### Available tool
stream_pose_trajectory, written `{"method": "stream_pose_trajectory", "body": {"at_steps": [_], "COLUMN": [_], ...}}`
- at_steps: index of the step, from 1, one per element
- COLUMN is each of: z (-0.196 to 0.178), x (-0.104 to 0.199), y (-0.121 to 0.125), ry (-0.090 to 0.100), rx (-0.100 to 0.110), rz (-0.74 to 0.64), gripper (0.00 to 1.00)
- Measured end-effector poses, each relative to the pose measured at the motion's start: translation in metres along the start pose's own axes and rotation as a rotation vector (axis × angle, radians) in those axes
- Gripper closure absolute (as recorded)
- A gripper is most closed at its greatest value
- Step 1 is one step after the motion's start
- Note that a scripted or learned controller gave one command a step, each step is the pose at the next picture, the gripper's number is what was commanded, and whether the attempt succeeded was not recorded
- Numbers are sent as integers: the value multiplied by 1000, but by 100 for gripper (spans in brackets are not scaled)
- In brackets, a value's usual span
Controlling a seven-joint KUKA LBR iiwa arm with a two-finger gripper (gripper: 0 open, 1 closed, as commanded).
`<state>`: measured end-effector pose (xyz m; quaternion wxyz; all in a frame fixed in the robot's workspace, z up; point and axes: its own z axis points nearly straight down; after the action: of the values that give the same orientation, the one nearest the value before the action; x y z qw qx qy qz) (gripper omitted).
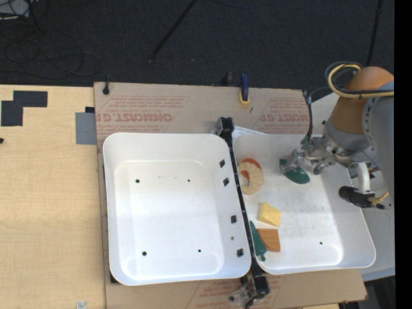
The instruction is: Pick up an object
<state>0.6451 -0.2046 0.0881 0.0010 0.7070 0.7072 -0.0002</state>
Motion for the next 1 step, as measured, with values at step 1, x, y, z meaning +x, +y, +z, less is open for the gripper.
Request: {"method": "stream_pose_trajectory", "body": {"at_steps": [1], "z": [-10], "x": [1], "y": [-1], "ry": [1], "rx": [3], "rz": [-3], "gripper": [100]}}
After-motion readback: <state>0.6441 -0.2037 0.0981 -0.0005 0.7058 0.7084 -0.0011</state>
